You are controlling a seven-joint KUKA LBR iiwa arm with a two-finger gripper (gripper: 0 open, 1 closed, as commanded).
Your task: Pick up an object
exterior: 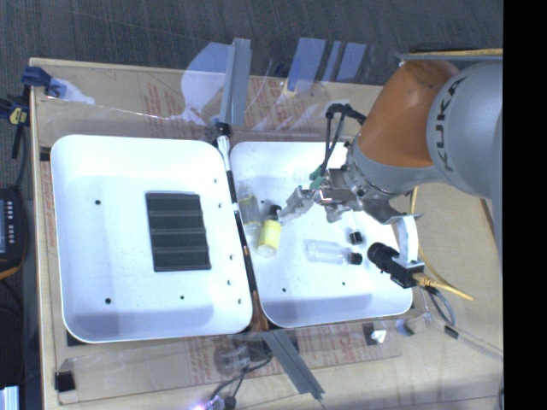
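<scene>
Where bottles lie, gripper (301, 200) above.

The arm (444, 135) is coming in from the right, its fat grey link and orange band (406, 114) sitting over the far right part of the scene. The wrist is angling down and to the left, with cables looping off it. The gripper (301, 199) is pointing left, and honestly I can't make out how it's set from up here.
</scene>
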